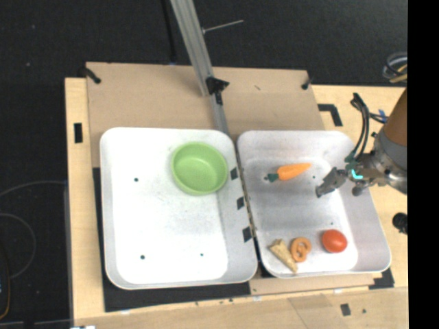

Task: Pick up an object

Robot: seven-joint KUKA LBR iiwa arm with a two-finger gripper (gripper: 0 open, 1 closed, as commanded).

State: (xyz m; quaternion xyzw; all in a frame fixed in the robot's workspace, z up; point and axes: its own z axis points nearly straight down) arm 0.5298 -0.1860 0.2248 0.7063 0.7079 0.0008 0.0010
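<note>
The end effector (333, 182) hangs over the right bin (288, 142), near its right edge, beside the carrot (291, 172); whether its fingers are apart or together I cannot tell. The carrot, smooth, tapered and lying toward the bin's far edge, could roll or slide from a pinch off its middle. Along the near edge, the round glossy tomato (334, 241) may squirt free, and the ring-shaped orange piece (300, 249) touches a pale wedge (282, 254), risking a double grab. A green bowl (199, 168) sits in the left bin (137, 211), at its far right corner
</note>
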